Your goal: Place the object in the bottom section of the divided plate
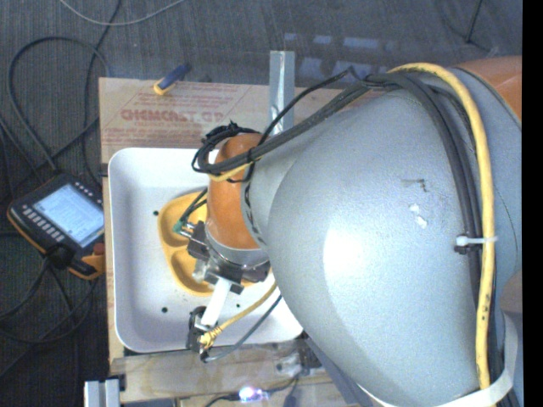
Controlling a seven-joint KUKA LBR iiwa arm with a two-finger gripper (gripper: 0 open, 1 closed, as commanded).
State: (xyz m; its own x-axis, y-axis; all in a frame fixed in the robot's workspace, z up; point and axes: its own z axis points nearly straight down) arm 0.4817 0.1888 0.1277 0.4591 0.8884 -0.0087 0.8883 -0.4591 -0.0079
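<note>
1. Grey arm (399, 244) sat closest to cam, its big rounded link covering the right side & most of the bench.
2. Orange band (227, 202) above the wrist pointed down into the white bin (136, 253), w/ black cables looped round its top.
3. Gripper (222, 271) hung over the bin's middle. Open or closed: couldn't tell, since the wrist hid it from above.
4. Yellow divided plate (176, 246) lay on the bin floor, partly under the gripper, left edge visible. Small green bit (181, 224) showed on the plate's upper part; couldn't tell what it was.
5. Brown board (153, 138) lay beyond the bin, w/ a blue-yellow item (170, 78) at its far edge.
6. Pendant (59, 219) w/ lit screen lay on the dark floor, left of the bin.
</note>
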